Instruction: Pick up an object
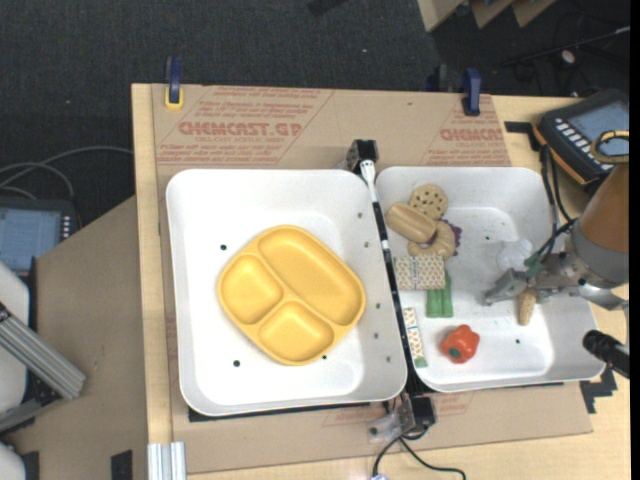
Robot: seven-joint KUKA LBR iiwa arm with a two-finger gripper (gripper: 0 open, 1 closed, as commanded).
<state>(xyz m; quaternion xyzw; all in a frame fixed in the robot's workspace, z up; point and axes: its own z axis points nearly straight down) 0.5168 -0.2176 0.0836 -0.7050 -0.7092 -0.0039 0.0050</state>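
Observation:
In the right bin (500, 368) lie a chocolate-chip cookie (428, 200), a tan bread roll (411, 221), a small purple piece (450, 236), a patterned cracker (419, 271), a green block (438, 299) and a red pepper (460, 343). My gripper (508, 303) hangs low over the bin's right half. It is open, with one finger pointing left and the other toward the front, and nothing lies between them. The red pepper is a short way to its front left; the green block is further left.
The left bin (200, 218) holds a yellow three-compartment plate (290, 293). A black divider strip (378, 228) runs between the bins. The arm's orange band (608, 218) is at the right edge, near a black device (590, 133) on the bench.

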